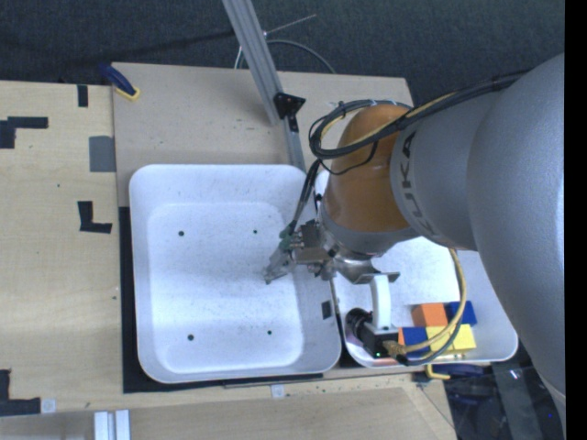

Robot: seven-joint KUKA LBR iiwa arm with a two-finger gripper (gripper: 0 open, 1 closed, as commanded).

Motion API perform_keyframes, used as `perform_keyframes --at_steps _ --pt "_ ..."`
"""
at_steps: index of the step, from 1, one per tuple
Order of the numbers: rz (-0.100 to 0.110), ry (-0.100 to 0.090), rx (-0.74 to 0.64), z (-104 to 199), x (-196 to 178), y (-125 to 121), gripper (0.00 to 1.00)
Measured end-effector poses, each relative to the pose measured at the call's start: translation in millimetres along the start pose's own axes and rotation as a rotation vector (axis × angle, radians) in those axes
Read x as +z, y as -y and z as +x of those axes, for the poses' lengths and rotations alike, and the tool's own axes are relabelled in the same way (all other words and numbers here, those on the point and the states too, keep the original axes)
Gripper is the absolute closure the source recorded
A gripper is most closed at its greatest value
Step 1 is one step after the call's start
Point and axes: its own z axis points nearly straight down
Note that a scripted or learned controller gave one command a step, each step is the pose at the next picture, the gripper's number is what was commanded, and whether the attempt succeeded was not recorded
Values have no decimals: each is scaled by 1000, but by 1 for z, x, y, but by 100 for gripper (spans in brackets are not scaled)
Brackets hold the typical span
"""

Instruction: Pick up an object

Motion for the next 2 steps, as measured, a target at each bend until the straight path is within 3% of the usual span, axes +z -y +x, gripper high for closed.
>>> perform_keyframes --at_steps 1,2 --pt "-7 5 13 -75 -10 -45 0" --pt "-3 1 1 -15 -3 -48 0"
